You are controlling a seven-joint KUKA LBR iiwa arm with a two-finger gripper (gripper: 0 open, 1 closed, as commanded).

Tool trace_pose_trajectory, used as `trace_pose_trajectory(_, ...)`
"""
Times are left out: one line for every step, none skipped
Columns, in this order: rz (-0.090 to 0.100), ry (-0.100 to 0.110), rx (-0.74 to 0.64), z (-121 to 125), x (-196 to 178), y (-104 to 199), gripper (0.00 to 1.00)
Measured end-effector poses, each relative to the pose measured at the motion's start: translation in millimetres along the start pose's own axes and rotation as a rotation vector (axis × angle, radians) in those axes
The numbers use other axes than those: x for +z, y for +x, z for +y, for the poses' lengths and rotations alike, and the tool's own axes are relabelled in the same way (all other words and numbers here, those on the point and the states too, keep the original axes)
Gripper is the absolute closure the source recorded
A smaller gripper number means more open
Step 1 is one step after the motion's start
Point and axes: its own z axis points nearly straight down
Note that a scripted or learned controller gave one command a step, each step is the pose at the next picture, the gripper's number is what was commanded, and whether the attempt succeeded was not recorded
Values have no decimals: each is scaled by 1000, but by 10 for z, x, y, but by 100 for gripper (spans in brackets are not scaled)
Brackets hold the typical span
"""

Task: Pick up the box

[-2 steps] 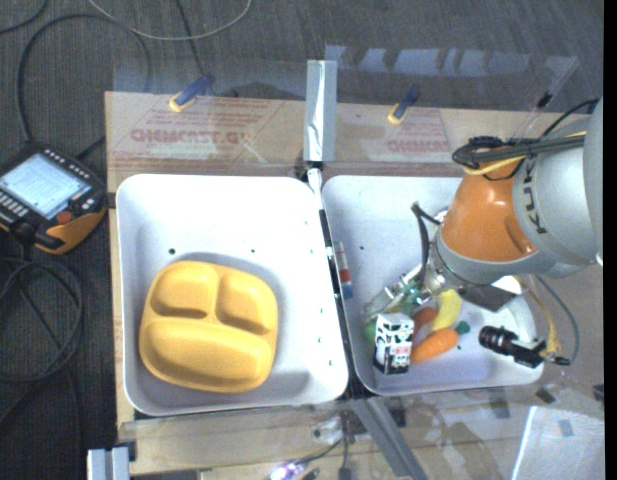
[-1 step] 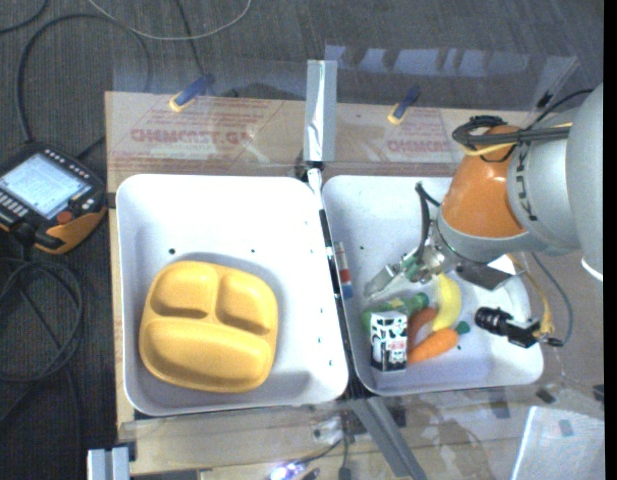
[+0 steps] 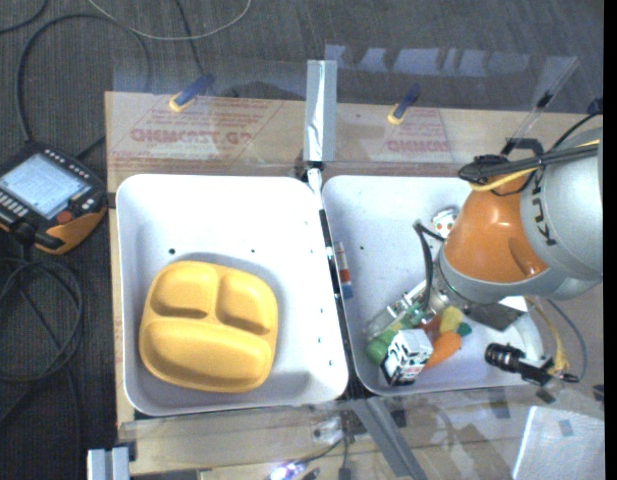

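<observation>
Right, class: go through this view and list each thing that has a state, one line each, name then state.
yellow tray: upside down, flat in the left bin.
black-and-white box: tilted, in the right bin among the toys.
toy carrot: lying on its side beside the box.
gripper: low over the toy pile.
handheld controller: screen lit, on the floor.

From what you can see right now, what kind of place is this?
Probably a robotics lab or test cell, not a home. A grey and orange arm reaches over two white bins, a teach pendant lies on the floor, and loose cables run across the carpet.
</observation>
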Motion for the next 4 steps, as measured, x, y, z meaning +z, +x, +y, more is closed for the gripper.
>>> trace_pose_trajectory(8, 5, 92, 327, 19, -346, 0)
trace_pose_trajectory(7, 7, 86, 415, 21, -356, 0)
trace_pose_trajectory(9, 15, -65, 664, -2, -459, 0)
trace_pose_trajectory(3, 5, 22, 345, 31, -1154, 0)
